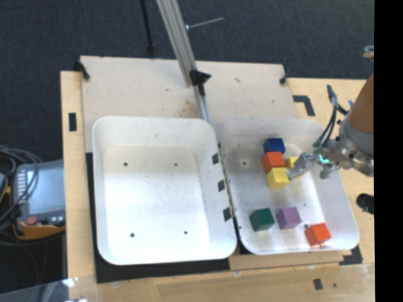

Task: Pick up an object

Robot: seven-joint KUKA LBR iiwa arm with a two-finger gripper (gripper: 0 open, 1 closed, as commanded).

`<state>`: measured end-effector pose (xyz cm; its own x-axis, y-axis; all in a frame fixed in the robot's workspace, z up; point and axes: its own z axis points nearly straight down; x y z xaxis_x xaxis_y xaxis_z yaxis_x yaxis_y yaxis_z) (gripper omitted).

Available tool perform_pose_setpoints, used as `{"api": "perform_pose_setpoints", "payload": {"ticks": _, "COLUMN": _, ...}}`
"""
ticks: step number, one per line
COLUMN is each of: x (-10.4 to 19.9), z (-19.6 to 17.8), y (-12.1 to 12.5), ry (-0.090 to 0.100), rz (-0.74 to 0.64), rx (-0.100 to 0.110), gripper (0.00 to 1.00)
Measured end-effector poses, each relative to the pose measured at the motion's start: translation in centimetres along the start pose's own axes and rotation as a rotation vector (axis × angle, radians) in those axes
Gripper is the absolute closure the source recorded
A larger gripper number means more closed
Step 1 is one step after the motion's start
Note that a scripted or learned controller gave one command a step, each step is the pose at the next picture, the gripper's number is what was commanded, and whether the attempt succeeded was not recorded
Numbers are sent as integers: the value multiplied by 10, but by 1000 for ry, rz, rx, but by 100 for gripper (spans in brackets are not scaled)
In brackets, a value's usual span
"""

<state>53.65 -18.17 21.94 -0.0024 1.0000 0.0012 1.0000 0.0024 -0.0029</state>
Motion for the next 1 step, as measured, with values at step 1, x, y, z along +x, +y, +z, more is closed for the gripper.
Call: {"api": "perform_pose_setpoints", "payload": {"ticks": 1, "x": 0, "z": -2, "y": 1, "ry": -1, "rz": 1, "rx": -5, "gripper": 0}}
